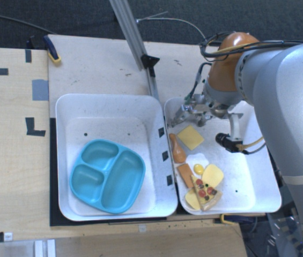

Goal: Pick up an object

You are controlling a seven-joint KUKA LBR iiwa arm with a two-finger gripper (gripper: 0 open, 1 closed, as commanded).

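While the arm reaches in from the right, the end effector (196, 113) hangs over the far end of the right bin (258, 191), just above the yellow cheese slice (190, 138). Whether its fingers stand apart or together cannot be told: the metal parts blur into one another at this slant, and nothing is visibly clamped between them.

Taking the cheese slice as landmark, the candidate objects lie as follows. Just to its left, along the bin wall, lies an orange sausage-shaped piece (177, 149). Nearer the camera lies a second orange piece (185, 174), and beside that a fried egg (197, 165), a pale yellow wedge (212, 175) and a pizza slice (206, 190), bunched so that several touch or overlap. Such crowding probably makes a clean grasp there harder, which may explain why the end effector is placed over the cheese slice, the piece lying most nearly alone.

Well to the left of the cheese slice, the left bin (76, 108) holds a blue divided plate (107, 175), lying flat with all three compartments facing up. It is wide and shallow, so a two-finger grasp would likely need its rim.

Both bins rest side by side on the desk (12, 143), whose pale wood shows beyond the left bin. Judging by the pose, descent onto the cheese slice is the step in hand; no object is yet lifted.
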